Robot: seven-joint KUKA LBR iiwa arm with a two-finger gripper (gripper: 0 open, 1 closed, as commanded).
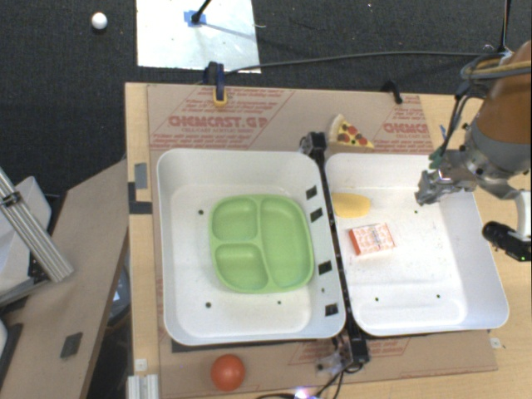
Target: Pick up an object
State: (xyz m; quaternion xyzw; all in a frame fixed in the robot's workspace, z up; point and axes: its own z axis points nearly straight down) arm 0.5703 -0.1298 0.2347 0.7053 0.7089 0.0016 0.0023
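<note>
1. In the camera view we saw the two white bins side by side: the left bin (179,223) held a green divided tray (260,242), lying flat near its middle.
2. In the right bin (465,302) lay a pale yellow object (351,204), close to the divider between the bins, and just below it a small red-and-white packet (371,239), flat on the floor of the bin and slightly apart from the yellow piece.
3. Outside the bins we noted a toy pizza slice (350,133) on the board just beyond the right bin's far edge, an orange-red ball (227,371) on the board before the left bin, and a small white ball (99,21) far off on the dark mat.
4. The arm came in from the right, and its gripper (432,186) hung over the upper right part of the right bin, well apart from the packet and the yellow piece. We could not tell how it stood, open or closed; we saw nothing in its hold.
5. We judged the task hardly begun: every object lay where it rested, none lifted. What remained was the whole pick, namely moving over a chosen object, descending, closing on it and raising it.
</note>
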